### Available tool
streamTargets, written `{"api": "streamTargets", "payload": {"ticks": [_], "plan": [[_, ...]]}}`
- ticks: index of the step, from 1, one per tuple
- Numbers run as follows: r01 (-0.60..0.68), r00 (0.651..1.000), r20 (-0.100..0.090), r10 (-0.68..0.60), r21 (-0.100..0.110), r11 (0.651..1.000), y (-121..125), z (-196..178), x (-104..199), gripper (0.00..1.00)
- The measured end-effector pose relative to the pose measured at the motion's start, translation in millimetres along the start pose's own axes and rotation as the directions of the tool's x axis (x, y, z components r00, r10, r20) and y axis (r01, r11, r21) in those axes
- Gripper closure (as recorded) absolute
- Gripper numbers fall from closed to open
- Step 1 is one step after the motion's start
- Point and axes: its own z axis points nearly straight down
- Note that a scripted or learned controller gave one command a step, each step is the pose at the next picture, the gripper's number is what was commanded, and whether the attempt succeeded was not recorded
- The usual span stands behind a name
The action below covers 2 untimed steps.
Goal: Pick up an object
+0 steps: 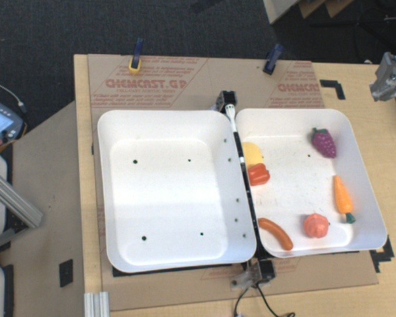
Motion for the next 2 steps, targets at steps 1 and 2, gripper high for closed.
{"api": "streamTargets", "payload": {"ticks": [1,2], "plan": [[0.001,1.0,0.001,-0.001,-0.004,1.0,1.1,-10.6,0.0,1.0],[0.001,1.0,0.003,-0.001,-0.009,1.0,2.1,-21.3,0.1,1.0]]}}
